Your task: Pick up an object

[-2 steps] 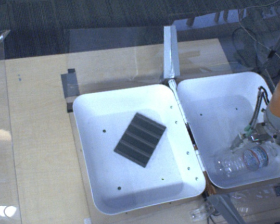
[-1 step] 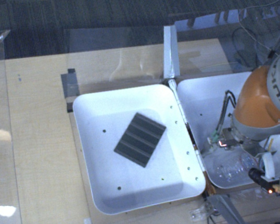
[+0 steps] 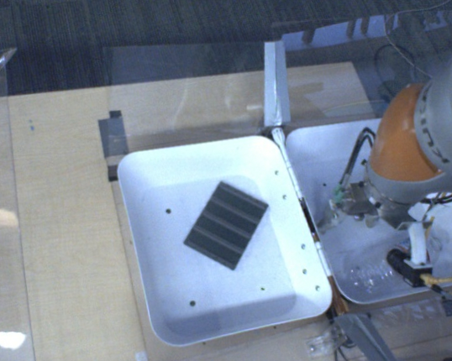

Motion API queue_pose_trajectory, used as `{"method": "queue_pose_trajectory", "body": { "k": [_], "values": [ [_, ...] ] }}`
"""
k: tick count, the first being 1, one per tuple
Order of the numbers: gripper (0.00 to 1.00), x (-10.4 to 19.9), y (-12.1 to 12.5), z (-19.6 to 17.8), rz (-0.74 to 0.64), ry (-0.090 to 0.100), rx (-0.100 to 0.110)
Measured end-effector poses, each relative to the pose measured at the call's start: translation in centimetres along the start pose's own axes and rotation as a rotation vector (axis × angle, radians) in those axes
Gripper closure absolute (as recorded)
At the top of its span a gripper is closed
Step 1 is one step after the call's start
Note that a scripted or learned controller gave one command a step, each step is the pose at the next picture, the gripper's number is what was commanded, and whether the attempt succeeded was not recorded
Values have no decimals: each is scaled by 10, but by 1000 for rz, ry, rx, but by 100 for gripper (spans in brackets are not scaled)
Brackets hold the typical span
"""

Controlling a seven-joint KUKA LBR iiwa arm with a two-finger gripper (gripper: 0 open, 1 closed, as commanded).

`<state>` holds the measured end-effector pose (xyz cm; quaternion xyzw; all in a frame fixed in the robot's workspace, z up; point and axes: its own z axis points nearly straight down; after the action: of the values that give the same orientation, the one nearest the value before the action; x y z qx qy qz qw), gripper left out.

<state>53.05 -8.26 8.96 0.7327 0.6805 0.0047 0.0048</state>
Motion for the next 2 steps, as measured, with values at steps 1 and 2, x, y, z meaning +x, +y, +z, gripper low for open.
{"method": "queue_pose_trajectory", "body": {
  "k": [1,2],
  "values": [
    [0,-7,62,2,19,-1,2],
    [0,-38,88,-70,-136,0,7]
  ]
}}
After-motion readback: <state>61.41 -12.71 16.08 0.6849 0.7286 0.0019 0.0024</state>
